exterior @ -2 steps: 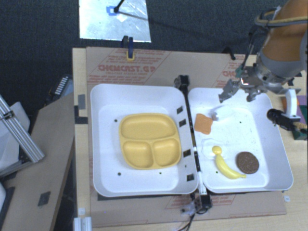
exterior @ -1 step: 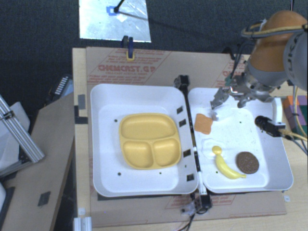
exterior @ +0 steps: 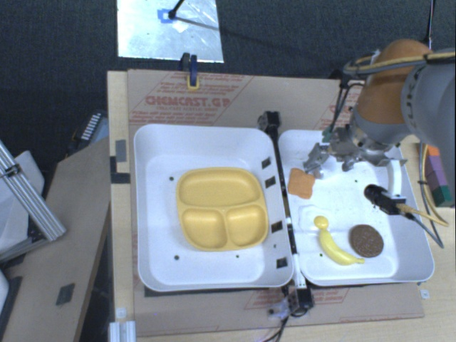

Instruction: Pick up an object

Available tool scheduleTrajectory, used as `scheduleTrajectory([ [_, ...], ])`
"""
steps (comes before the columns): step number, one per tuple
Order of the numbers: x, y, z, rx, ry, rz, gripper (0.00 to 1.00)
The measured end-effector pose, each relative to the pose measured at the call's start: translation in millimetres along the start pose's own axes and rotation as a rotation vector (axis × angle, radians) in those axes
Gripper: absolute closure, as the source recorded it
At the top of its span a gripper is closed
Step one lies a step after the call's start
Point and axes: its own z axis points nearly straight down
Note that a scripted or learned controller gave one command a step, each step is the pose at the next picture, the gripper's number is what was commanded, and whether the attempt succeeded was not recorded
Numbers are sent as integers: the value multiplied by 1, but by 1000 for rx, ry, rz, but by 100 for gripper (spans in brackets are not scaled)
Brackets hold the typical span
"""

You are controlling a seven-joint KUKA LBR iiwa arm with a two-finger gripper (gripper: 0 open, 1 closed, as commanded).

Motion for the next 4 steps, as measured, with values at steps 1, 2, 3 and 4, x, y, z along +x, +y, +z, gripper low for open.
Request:
scheduleTrajectory([
  [1,1,5,43,-1,1,0,0],
  [2,1,7,29,-7,-1,0,100],
  [3,-3,9,-23,-11,-1,-1,100],
  [4,-2,17,-69,-11,-1,-3,100],
])
